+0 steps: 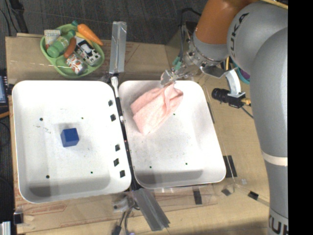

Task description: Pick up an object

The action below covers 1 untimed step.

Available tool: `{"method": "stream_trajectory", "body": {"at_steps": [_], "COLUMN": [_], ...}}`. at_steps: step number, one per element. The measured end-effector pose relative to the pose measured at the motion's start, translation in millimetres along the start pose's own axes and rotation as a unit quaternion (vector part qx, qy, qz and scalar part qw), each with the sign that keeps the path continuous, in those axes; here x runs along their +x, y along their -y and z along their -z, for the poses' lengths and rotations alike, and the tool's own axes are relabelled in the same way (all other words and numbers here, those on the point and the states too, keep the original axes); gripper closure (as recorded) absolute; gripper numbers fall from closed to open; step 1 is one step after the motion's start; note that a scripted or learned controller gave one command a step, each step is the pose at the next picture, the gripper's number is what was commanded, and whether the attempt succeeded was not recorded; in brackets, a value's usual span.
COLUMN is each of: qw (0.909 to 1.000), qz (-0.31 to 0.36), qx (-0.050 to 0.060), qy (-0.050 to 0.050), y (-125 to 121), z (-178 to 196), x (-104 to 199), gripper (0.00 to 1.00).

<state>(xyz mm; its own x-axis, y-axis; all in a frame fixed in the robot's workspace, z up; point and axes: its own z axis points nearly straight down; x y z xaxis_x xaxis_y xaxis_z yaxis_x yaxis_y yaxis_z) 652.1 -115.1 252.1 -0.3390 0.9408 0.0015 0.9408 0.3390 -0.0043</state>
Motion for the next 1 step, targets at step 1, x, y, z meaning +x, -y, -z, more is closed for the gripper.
{"method": "stream_trajectory", "body": {"at_steps": [1], "qw": [0.9939], "qz": [-0.110], "qx": [0.001], "qy": [0.000], "y": [-0.1], "z": [-58.8], "x": [15.3], "gripper": [1.00]}}
